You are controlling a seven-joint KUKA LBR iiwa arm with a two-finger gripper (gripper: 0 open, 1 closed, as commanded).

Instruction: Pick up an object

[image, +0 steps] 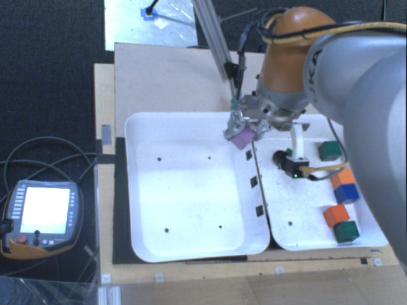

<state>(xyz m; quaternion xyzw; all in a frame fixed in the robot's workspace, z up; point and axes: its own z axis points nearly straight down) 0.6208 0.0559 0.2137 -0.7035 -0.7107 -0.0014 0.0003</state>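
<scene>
My gripper (240,131) hangs over the far right corner of the left bin (146,234), close to the divider between the two bins. A small pink block (243,139) sits tilted between its fingertips, and the gripper is shut on it. The block looks lifted a little off the bin floor. The grey arm with its orange band (289,49) reaches in from the right, above the right bin (305,240).
In the right bin lie a green block (329,150) at the back, an orange block (343,176) on a blue block (346,193), and an orange block (335,215) beside a green one (347,232). A teach pendant (41,218) lies left of the bench.
</scene>
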